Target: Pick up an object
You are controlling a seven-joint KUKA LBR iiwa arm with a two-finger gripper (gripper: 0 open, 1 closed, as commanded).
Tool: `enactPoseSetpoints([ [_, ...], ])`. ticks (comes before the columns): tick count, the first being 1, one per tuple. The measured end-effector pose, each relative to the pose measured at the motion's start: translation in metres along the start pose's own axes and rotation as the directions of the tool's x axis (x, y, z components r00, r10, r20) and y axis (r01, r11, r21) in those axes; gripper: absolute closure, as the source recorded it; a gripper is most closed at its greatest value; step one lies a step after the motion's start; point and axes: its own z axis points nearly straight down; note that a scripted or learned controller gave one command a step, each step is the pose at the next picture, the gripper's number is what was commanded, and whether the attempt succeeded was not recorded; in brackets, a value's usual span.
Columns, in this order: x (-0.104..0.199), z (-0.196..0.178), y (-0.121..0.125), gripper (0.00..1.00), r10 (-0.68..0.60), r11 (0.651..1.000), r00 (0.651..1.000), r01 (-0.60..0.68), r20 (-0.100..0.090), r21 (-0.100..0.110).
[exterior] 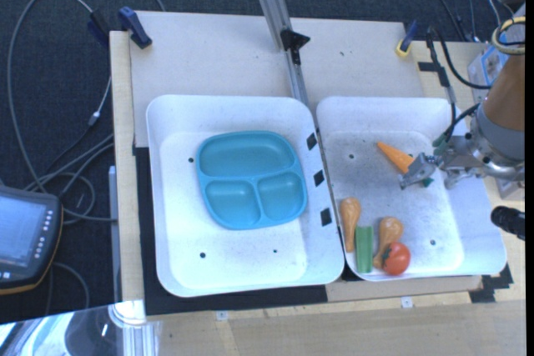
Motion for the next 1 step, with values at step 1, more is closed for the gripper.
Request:
enactPoseSetpoints([
  [1, -0.0001, 0.0, 0.0001, 0.0, 0.001, 1.0, 1.0, -0.001, 0.001, -0.001],
])
